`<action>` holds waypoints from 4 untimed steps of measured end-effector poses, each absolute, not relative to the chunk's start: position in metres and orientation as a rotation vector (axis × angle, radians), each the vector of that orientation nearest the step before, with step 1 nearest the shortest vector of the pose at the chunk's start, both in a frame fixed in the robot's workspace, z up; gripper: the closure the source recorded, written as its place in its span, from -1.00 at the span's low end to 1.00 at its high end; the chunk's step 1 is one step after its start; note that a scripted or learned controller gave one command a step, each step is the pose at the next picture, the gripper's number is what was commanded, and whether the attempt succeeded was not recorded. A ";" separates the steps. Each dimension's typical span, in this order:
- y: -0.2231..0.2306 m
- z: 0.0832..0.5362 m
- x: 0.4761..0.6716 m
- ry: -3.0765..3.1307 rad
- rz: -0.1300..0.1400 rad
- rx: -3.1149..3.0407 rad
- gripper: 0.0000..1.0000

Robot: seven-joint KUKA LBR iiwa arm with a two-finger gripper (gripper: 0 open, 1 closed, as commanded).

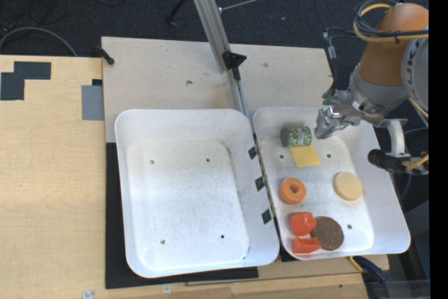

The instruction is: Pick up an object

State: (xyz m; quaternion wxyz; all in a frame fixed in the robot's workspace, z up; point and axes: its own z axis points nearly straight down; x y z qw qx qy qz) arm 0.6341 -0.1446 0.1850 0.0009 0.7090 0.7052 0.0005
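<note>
The right bin (pixel 378 238) holds several small objects. A green can (pixel 295 136) lies on its side at the back, touching a yellow flat slab (pixel 305 155). In front of them sit an orange ring (pixel 292 190), a pale round disc (pixel 348 186), a brown round patty (pixel 327 232) and red pieces (pixel 302 223) at the near edge. My gripper (pixel 326 124) hangs over the back of this bin, just right of the green can. Nothing shows between its fingers.
The left bin (pixel 140 150) stands beside the right one, with black clips (pixel 256 166) along the shared wall. A slanted aluminium bar (pixel 210 14) rises behind the bins. Wooden bench surface (pixel 42 171) lies to the left.
</note>
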 end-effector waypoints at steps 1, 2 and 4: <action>-0.146 0.230 0.635 2.219 0.003 2.220 1.00; -0.096 0.222 0.627 2.228 -0.002 2.221 1.00; 0.016 0.216 0.626 2.229 -0.001 2.219 1.00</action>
